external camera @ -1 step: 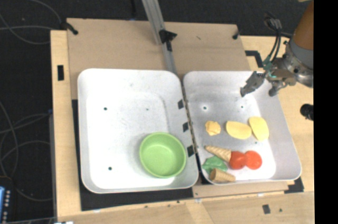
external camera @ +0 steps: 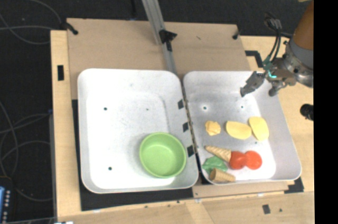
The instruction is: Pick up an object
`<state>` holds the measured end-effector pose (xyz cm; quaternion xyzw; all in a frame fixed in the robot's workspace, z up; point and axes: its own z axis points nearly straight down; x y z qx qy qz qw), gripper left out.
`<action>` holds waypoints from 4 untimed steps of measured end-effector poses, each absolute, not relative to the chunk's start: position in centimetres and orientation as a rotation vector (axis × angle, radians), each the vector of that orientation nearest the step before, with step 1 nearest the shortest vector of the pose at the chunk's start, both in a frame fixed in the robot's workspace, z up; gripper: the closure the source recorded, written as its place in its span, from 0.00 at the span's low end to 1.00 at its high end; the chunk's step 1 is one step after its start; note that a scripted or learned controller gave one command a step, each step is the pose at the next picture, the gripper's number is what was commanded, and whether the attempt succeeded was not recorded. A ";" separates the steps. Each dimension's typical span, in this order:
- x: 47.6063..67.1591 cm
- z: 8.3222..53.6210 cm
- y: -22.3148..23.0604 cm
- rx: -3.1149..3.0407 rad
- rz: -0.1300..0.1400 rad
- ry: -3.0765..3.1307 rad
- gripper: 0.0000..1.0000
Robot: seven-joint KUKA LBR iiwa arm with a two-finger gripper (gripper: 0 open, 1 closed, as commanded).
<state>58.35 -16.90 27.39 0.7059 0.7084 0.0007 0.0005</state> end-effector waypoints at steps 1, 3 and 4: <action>57.9 22.9 -16.5 2.222 -0.006 2.221 0.00; 58.1 12.2 -15.9 2.225 -0.008 2.221 0.00; 58.3 13.7 -16.0 2.226 0.004 2.213 1.00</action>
